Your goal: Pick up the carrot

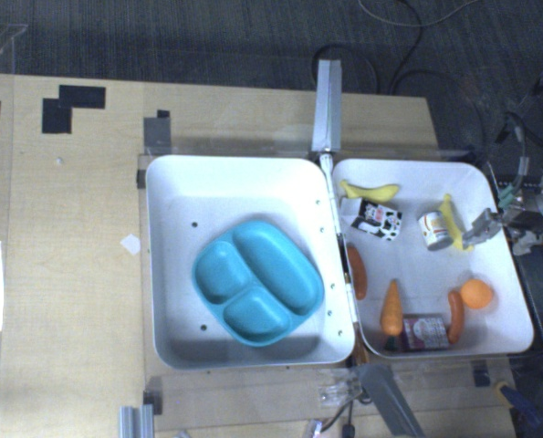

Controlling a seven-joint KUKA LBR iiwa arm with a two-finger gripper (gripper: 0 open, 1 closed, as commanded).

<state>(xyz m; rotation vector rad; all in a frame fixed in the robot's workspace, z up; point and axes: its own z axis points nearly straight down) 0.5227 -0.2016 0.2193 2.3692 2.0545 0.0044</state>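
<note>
In the camera view, the carrot (391,307) lay tip-up near the right bin's (519,286) front wall, just beside a can (425,330) and apart from the sausage (356,273) by the divider. The gripper (486,226) hung over that bin's right rim, holding nothing visible, its clench impossible to judge. It probably sat there because the arm enters from that side, with the blue plate (257,281) alone in the left bin (171,245).

A blue divided plate (257,282) lies in the left bin (166,245); a banana (370,191) sits near the right bin's (517,331) top-left corner.
</note>
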